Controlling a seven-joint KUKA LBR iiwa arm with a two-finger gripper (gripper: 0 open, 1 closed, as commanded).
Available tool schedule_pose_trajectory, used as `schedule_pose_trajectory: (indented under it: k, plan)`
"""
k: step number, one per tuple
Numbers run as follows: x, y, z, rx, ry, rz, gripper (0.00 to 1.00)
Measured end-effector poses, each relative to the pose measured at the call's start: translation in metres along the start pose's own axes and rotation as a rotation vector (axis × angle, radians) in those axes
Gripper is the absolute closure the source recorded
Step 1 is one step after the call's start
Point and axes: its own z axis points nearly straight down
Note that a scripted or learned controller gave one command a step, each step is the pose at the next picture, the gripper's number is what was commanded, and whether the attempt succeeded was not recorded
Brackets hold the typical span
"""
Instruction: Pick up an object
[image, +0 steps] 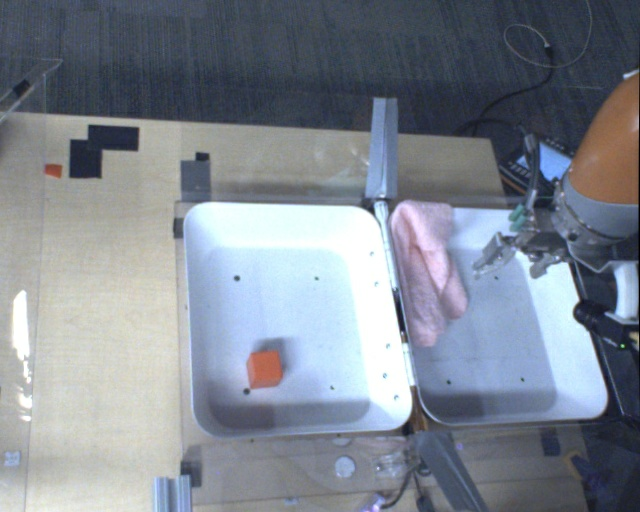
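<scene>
Gripper (497, 256) hovers over the right white bin (520, 400), apparently open and holding nothing, just beside the soft pink folded cloth (428, 270) along the left wall; light, limp, best pinched at a raised fold.

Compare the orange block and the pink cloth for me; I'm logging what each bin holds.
The orange block is small, compact and boxy; the pink cloth is much larger, soft and crumpled into a long strip. The block sits in the left bin, towards its near left corner; the cloth lies in the right bin along the wall between the bins. Both rest on a white bin floor, apart from the tool.
</scene>
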Motion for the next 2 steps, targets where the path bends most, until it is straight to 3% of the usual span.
schedule_pose_trajectory:
  k: [1, 2]
  plan:
    - [-0.015, 0.033, 0.156, -0.005, 0.0, 0.177, 0.0]
    - [0.017, 0.048, 0.163, -0.009, -0.002, -0.049, 0.0]
